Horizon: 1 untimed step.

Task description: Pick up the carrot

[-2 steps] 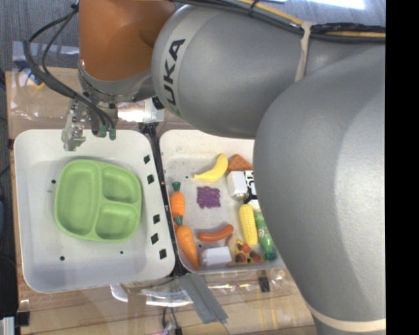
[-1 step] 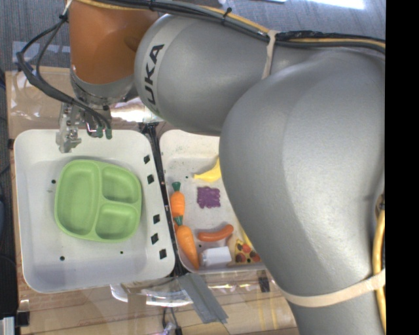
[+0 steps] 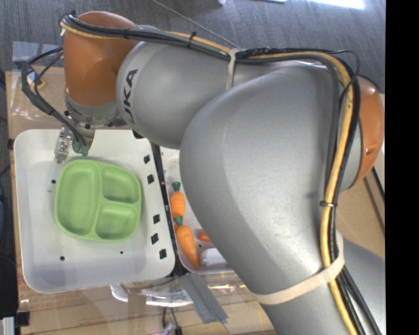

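gripper (image 3: 69,145) over left bin's (image 3: 33,262) far corner, above green divided plate (image 3: 98,199); jaw state: cannot tell. carrots (image 3: 185,241) in right bin, well right, long axis running near-far.

Green plate (image 3: 98,199), three compartments, lay flat in left white bin (image 3: 36,262), toward that bin's upper half, clear of the walls. Small dark dots marked the bin floor below the plate. Second white bin (image 3: 171,171) sat just beside, to the right, sharing a divider edged with black squares; mostly hidden, contents hard to judge. Wooden bench (image 3: 85,311) showed along the bottom edge, with a grey strip (image 3: 206,299) and clear plastic lying there, possibly tape or wrapping. Grey carpeted floor (image 3: 39,19) ran across the top.
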{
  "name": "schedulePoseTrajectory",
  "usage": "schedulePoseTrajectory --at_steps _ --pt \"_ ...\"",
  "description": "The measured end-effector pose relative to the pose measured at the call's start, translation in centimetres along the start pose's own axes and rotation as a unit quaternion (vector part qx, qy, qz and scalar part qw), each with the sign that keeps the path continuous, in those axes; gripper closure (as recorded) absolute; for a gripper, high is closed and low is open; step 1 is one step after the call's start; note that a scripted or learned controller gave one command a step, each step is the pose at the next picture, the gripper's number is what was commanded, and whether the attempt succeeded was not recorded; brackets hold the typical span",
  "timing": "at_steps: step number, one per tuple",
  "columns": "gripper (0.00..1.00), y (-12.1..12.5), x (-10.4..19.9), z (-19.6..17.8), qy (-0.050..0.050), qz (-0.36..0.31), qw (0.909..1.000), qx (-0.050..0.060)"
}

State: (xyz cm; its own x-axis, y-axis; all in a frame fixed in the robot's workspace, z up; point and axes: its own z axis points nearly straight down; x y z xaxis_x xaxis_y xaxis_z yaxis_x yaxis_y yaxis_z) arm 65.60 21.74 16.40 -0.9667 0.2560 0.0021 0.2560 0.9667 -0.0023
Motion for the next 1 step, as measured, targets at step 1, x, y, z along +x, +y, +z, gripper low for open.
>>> schedulePoseTrajectory --at_steps 1 --pt "1.0 0.15 -0.09 -1.28 -0.002 -0.003 1.0 -0.001"
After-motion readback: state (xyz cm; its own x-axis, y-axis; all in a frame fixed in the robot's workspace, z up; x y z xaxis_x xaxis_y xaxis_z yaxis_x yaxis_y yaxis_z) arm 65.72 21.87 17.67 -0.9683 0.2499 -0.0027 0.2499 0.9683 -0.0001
